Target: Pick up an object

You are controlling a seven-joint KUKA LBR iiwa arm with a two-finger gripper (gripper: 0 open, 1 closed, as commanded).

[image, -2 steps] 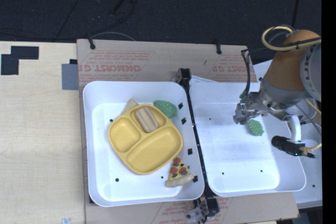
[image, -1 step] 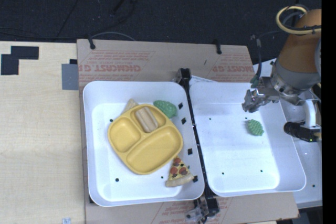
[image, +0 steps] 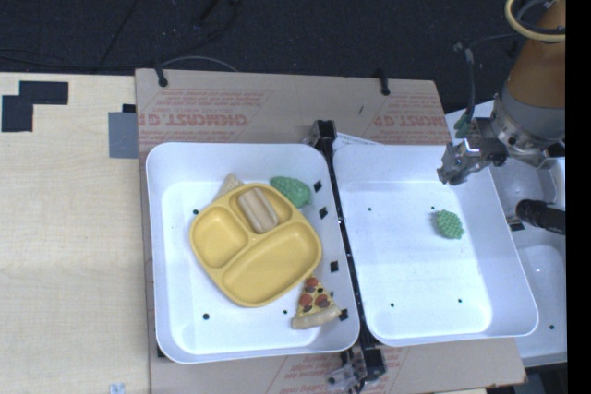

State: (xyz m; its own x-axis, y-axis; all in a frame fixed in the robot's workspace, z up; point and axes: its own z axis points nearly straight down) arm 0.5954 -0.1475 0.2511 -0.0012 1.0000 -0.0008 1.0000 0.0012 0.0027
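In the left bin (image: 175, 198), a yellow tray (image: 257, 246) sits mid-floor holding a hot dog (image: 259, 208) in its far compartment; a green toy (image: 292, 190) lies at the tray's far edge, a pizza slice (image: 314, 304) near the bin's front-right corner. In the right bin (image: 406, 309), a green lump (image: 449, 223) rests toward the right wall, likely the easiest pick. The gripper (image: 454, 169) hovers over the far-right corner, apparently empty; whether its fingers are spread cannot be told.
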